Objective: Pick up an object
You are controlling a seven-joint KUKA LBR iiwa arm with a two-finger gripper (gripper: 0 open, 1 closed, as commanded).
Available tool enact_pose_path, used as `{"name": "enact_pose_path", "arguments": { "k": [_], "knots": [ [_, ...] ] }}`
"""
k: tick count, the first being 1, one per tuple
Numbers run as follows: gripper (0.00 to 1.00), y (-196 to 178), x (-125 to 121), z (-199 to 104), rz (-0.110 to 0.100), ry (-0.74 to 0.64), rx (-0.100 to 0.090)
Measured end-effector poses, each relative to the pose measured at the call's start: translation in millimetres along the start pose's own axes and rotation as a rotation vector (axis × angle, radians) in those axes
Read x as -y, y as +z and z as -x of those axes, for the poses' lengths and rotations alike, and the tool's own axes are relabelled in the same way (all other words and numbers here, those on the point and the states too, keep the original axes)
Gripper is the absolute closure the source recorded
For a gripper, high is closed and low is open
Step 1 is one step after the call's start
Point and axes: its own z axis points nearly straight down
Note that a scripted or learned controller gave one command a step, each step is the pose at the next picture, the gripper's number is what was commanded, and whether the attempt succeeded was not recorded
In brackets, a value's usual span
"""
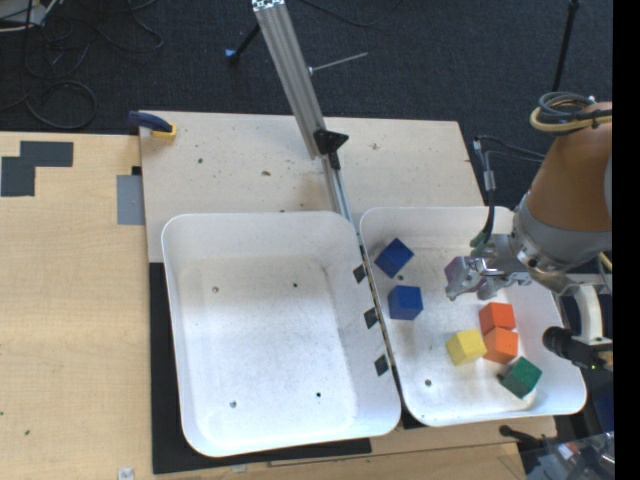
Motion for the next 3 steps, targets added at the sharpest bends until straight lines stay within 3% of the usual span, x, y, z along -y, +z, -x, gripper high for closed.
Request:
{"name": "enact_pose_path", "arguments": {
  "k": [1,3],
  "knots": [
    [1.0,10.2,-10.0,-55.6,-0.002,0.0,-0.002],
    [1.0,-5.9,-30.6,-153.3,0.0,0.0,-0.001]
  ]
}}
